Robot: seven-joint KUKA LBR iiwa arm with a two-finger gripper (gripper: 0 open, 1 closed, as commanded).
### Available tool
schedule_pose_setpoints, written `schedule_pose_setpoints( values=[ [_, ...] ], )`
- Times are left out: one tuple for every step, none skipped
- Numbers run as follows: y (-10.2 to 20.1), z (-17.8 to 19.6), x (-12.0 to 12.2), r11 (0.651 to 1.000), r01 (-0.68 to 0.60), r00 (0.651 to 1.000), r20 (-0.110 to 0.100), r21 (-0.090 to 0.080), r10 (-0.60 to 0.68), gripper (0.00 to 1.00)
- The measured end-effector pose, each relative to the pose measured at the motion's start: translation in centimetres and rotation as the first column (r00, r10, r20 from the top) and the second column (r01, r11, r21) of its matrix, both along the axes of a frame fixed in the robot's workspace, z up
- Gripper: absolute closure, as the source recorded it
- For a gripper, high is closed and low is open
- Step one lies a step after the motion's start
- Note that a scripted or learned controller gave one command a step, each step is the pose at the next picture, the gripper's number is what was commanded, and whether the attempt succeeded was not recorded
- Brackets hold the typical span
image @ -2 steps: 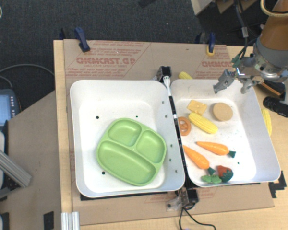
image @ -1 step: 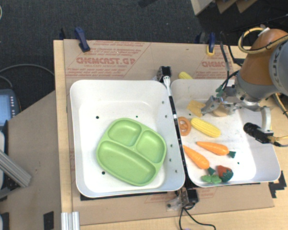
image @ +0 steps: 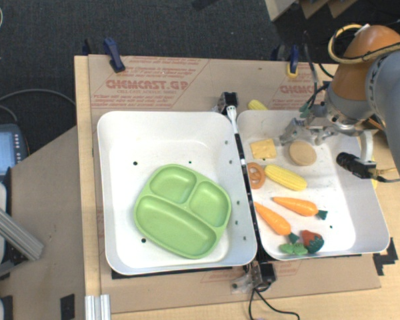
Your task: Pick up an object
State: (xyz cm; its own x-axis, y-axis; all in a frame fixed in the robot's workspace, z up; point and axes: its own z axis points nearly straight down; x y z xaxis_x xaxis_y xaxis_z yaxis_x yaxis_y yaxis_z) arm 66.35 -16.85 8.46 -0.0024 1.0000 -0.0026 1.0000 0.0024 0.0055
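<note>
1. We see the gripper (image: 305, 129) low over the far end of the right bin (image: 360, 235), hanging off the grey arm (image: 380, 65) that comes in from the right. Its fingers look spread apart, with nothing between them.
2. Right under and just in front of it sits a round tan bun (image: 303, 154). The fingers are close to it, maybe touching its far edge, but we can't really tell.
3. Just left of the bun there's a yellow cheese slice (image: 264, 149), lying flat near the wall between the bins.
4. Further toward us: a corn cob (image: 285, 177), and beside it a small orange pretzel (image: 256, 175) up against the left wall.
5. Then two carrots: one (image: 296, 206) mid-bin, another (image: 273, 219) lying at a slant closer to the left wall.
6. At the near end, a red and green veggie clump (image: 304, 243); too small for us to name.
7. A little yellow piece (image: 257, 105) sits on the board just beyond the right bin's far rim.
8. The left bin (image: 120, 139) holds a green divided tray (image: 183, 209), sitting tilted toward its near side.
</note>
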Motion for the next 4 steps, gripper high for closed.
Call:
schedule_pose_setpoints(
  values=[
    [0.1,1.2,-0.1,1.0,0.0,1.0,-0.001,0.001,0.0,1.0],
    [0.1,1.1,-0.1,1.0,0.0,1.0,-0.002,0.0,0.0,0.0],
    [-1.6,-0.1,-6.0,1.0,0.005,1.0,-0.012,0.004,-0.005,0.0],
    [-1.5,1.1,-5.6,1.0,0.004,1.0,-0.004,0.002,-0.004,1.0]
  ],
)
